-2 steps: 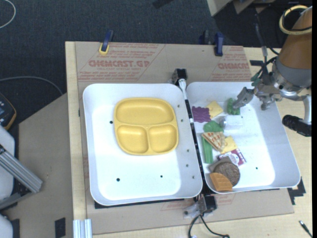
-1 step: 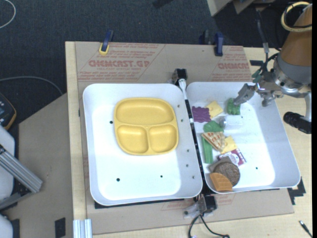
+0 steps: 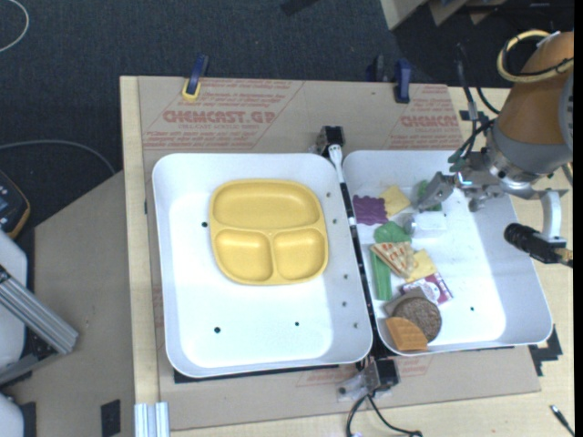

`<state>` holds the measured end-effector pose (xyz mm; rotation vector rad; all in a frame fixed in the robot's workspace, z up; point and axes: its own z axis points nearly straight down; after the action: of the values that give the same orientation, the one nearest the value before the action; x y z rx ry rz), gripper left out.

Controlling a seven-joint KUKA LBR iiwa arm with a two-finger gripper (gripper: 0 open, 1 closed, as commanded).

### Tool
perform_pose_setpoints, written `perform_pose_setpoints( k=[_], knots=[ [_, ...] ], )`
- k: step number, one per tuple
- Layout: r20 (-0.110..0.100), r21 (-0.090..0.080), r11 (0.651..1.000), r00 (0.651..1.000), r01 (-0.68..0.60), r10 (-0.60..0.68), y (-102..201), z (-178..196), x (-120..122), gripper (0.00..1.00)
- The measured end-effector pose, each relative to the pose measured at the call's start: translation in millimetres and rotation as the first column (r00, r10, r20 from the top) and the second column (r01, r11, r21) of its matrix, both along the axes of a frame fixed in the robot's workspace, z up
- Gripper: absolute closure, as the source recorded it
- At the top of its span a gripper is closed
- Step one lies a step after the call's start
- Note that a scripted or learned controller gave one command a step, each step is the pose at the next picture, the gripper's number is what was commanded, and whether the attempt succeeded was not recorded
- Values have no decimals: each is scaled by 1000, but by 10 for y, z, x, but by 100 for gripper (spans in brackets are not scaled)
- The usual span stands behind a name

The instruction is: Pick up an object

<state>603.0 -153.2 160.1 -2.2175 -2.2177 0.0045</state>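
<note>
The end effector [image 3: 435,192] hung over the right bin [image 3: 510,317]; whether it was open or closed could not be told. Toy food [image 3: 401,262] lay just below-left of it, and a yellow divided tray [image 3: 270,230] sat well to its left.

Left bin [image 3: 182,271]: yellow divided plate [image 3: 269,228] takes upper middle. Bare floor along front edge, left edge and front corners; open from above.

Right bin [image 3: 510,308]: small things crowd left edge, from purple piece [image 3: 369,209] and yellow piece [image 3: 395,198] down to green stick [image 3: 382,279], brown round disc [image 3: 419,315] and orange piece [image 3: 407,335] at front left corner. Right half and front right corner bare. Arm [image 3: 536,107] and gripper [image 3: 433,194] hang over back edge and back right corner, blocking way there.
</note>
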Motion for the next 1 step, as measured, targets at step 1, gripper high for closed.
perform_pose_setpoints(
  k=[1],
  knots=[
    [-2, 1, 1000, 1000, 0, 0, 75, -613, -50, 0]
  ],
)
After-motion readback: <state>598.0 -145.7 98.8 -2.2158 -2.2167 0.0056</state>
